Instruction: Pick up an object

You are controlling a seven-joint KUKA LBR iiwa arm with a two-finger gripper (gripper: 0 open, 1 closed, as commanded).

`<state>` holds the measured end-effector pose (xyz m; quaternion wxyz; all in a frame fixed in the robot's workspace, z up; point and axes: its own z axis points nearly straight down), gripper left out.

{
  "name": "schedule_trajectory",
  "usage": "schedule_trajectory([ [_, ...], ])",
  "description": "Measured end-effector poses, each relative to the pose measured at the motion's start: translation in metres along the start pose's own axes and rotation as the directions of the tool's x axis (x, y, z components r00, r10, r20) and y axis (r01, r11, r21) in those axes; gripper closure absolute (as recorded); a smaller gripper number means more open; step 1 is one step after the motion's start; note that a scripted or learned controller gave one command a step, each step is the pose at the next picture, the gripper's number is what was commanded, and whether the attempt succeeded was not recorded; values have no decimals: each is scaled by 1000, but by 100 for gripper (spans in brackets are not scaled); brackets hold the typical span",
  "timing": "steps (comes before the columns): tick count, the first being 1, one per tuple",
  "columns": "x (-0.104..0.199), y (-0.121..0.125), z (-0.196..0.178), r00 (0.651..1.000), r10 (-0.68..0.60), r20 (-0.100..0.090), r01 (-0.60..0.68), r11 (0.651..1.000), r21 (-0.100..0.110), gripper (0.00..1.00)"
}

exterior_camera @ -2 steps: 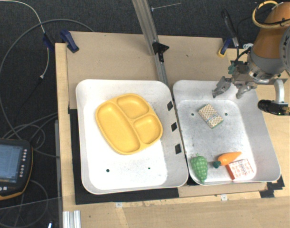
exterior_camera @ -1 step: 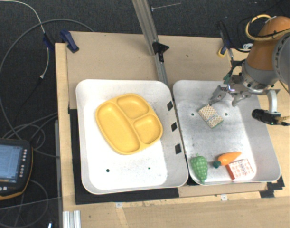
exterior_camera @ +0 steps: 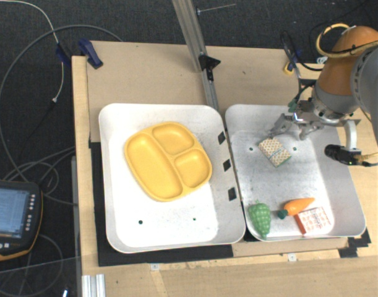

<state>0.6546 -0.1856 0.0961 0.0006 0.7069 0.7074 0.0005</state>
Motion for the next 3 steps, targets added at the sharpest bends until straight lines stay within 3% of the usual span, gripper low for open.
schedule_trajectory([
  [1, 0, 2, -13, 1000, -1, 1, 1, 1000, -5, 100],
  [2, 4, 8, -78, 1000, -1, 1, 1, 1000, -7, 100],
  [3, 4, 9, -109, 1000, -1, 1, 1, 1000, -5, 100],
])
